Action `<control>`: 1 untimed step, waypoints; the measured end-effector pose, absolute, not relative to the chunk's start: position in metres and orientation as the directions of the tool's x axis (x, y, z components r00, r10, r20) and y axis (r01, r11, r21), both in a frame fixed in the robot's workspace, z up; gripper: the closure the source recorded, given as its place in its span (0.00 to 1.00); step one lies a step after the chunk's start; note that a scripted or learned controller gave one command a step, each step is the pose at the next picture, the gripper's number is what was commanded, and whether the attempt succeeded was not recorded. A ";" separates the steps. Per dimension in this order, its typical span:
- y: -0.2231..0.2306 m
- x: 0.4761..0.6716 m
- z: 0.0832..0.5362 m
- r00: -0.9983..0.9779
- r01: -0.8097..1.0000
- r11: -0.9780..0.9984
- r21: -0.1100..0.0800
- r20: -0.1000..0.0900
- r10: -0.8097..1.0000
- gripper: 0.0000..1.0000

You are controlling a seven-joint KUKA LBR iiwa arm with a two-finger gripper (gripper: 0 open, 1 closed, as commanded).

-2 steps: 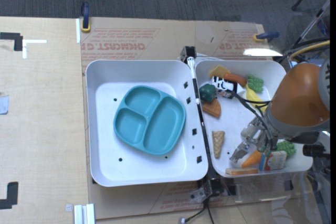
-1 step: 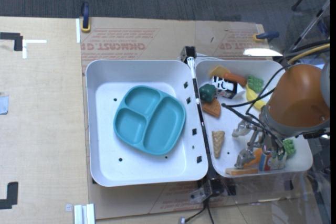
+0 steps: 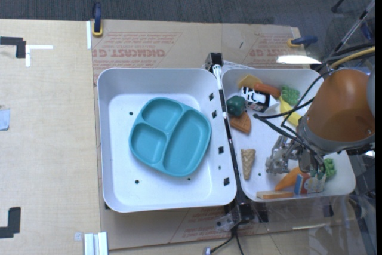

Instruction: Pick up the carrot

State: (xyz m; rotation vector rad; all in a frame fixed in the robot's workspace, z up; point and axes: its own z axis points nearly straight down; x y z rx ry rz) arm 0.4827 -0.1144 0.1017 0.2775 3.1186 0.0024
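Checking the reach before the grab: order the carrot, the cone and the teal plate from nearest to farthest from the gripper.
1. Carrot, right at the gripper, right bin's near corner.
2. Cone, to the gripper's left in the camera view, same bin.
3. Teal plate, in the left bin.

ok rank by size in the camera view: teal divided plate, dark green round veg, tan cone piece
1. teal divided plastic plate, clearly largest
2. tan cone-shaped piece and dark green round vegetable: look alike in size, too close to rank
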 end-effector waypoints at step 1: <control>-0.114 0.483 0.102 -0.984 0.176 0.984 0.002 -0.010 0.176 0.00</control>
